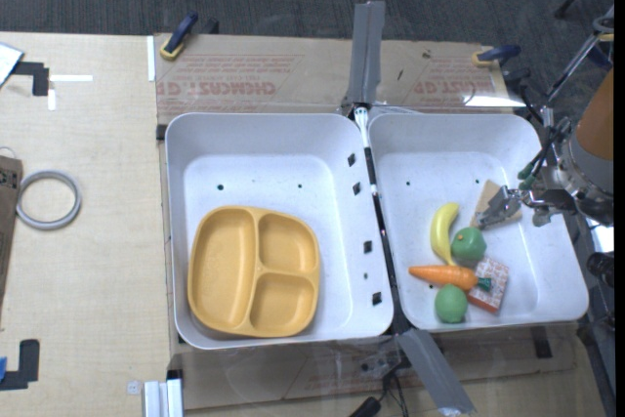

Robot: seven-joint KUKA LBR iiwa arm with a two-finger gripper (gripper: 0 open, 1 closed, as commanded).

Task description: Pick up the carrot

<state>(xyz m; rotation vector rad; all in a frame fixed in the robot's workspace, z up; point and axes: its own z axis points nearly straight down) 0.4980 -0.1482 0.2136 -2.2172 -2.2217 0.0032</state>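
Note:
The orange carrot [441, 275] lies flat near the front of the right bin [420, 151], pointing left. It rests between a green round fruit [469, 244] behind it and another green fruit [450, 304] in front. My gripper [500, 210] hovers over the right part of that bin. It is up and to the right of the carrot, close to the rear green fruit and a tan wedge [487, 194]. Nothing is seen held in it.
A yellow banana [444, 229] lies left of the rear green fruit. A small red and white packet [491, 285] sits right of the carrot. The left bin [254, 137] holds a yellow divided plate [256, 271]. A tape roll [47, 199] lies on the bench at far left.

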